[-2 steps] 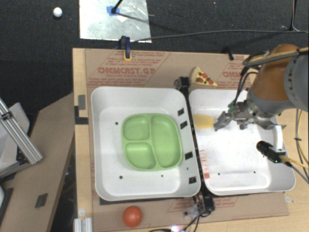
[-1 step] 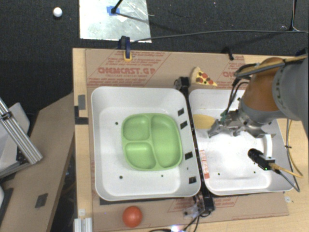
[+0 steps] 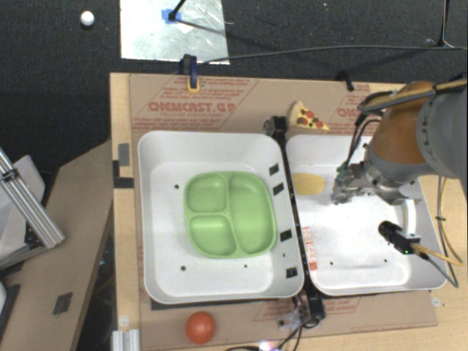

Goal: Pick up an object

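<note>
Camera view from above shows you a bench [image 3: 241, 101] covered in brown cardboard, carrying two shallow white bins side by side. Your left bin [image 3: 157, 196] holds a pale green divided plate [image 3: 229, 213] with three compartments, lying flat near the middle of that bin. Your right bin [image 3: 358, 258] holds a tan, flattish object [image 3: 308, 184] that looks like a slice of bread, lying close to the wall shared with the left bin, toward the bench's far edge. Your arm [image 3: 431, 134] comes in from the right side of the bench, grey with an orange band above the wrist, and bends down over the right bin. Its tool [image 3: 344, 189] sits low over the bin floor, just beside the tan object on the side away from the shared wall; whether they touch cannot be told. The tool is blurred and dark against the bin, so you cannot tell whether it is released or clenched, and nothing is visibly caught in it. A toy pizza slice [image 3: 308, 117] lies on the cardboard just beyond the far rim of the right bin. A red-orange ball [image 3: 200, 327] rests on the bench at its near edge, in front of the left bin. A small white ball [image 3: 88, 18] sits on the dark surface well beyond the bench's far left corner.
</note>
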Controlling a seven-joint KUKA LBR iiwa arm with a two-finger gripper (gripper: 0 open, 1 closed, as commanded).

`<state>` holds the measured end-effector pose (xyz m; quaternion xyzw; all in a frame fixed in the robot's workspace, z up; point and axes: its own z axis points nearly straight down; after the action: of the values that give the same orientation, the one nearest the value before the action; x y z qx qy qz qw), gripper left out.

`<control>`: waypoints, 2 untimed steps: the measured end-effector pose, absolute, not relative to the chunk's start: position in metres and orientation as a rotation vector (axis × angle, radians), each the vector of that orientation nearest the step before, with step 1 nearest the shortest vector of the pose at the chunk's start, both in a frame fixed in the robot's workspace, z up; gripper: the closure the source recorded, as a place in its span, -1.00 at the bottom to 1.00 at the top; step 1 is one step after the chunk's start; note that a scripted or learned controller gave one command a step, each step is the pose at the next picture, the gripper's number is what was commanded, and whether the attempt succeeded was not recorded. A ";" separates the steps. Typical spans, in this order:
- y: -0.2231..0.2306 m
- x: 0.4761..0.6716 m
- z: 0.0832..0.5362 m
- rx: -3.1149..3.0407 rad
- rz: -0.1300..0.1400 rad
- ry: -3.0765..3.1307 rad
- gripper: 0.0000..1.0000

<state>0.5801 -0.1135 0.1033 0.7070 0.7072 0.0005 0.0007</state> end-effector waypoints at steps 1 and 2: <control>-0.108 0.587 0.151 2.213 0.006 2.223 1.00; -0.108 0.591 0.194 2.214 0.005 2.222 1.00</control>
<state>0.5910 -0.1078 0.1941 0.7057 0.7085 0.0017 0.0023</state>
